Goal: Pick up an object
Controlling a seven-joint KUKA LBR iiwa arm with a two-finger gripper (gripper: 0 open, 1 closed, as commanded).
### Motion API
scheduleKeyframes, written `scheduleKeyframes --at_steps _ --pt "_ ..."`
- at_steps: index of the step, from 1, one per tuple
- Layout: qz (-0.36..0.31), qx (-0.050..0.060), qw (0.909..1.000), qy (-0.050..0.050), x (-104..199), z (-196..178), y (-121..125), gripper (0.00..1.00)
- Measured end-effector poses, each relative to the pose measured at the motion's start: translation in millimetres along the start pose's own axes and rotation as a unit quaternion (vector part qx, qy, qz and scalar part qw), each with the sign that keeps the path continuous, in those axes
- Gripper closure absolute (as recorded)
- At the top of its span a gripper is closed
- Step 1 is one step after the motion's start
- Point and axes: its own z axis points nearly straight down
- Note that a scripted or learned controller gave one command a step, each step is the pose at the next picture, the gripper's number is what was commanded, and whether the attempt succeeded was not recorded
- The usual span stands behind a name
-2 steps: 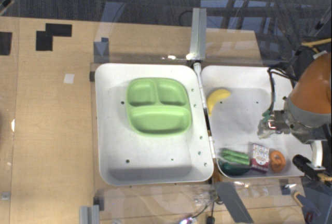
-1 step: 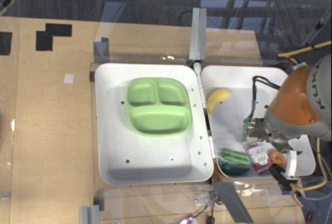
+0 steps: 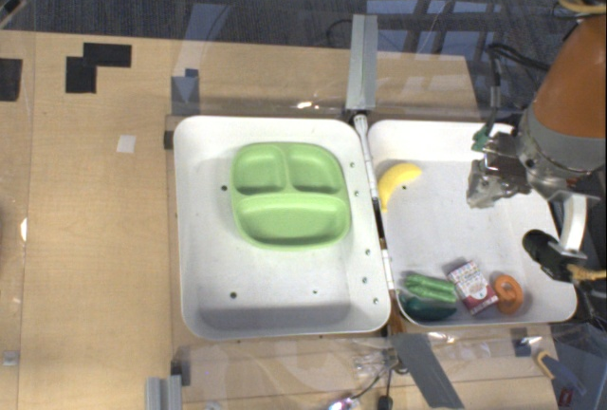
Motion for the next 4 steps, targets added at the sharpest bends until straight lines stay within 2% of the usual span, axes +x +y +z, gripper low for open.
scheduleKeyframes --at_steps 1,2,3,4 --pt "-0.016 0.001 0.9999 0.0 -4 31 18 1.0" --pt "0.067 -0.005 0.9977 0.001 -32 185 17 1.0" --pt "0.055 0.0 0.9985 0.0 -69 65 35 1.0" --pt "0.066 0.0 0.9978 0.0 -41 1 76 1.0"
